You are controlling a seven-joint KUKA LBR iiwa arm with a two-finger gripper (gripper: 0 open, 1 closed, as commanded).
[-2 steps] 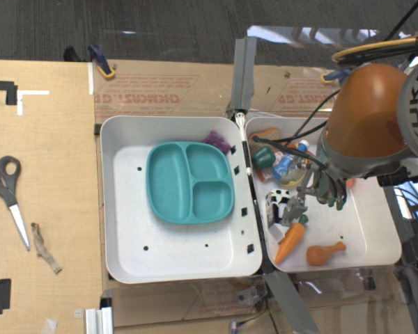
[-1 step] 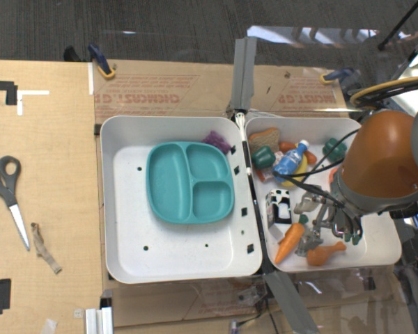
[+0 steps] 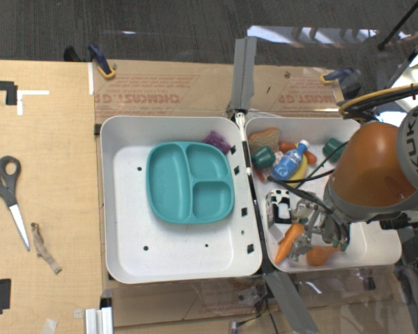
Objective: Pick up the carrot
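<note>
The carrot (image 3: 288, 241) is orange and lies in the right bin (image 3: 376, 255), near the front and close to the wall between the two bins. It is tilted, with its thin end pointing down toward the front. The claw (image 3: 308, 236) is right beside it and seems to touch it. I cannot tell if the claw is open or closed, because the metal parts are small and mixed up together.

Just to the right of the carrot is another orange thing (image 3: 320, 255), round and low. Above the carrot is a small black and white thing (image 3: 279, 207). Farther back in the same bin are a blue bottle (image 3: 290, 162) with a white cap, a green cup (image 3: 263, 157) and a dark green piece (image 3: 332, 147).

The big arm (image 3: 373, 169) has a round orange part and covers the right side of that bin.

The left bin (image 3: 125, 249) holds a teal plate (image 3: 191, 182) with three parts, and a purple thing (image 3: 218, 142) sits at its back edge.

On the table (image 3: 42, 186), scissors (image 3: 7, 193) lie far to the left.
</note>
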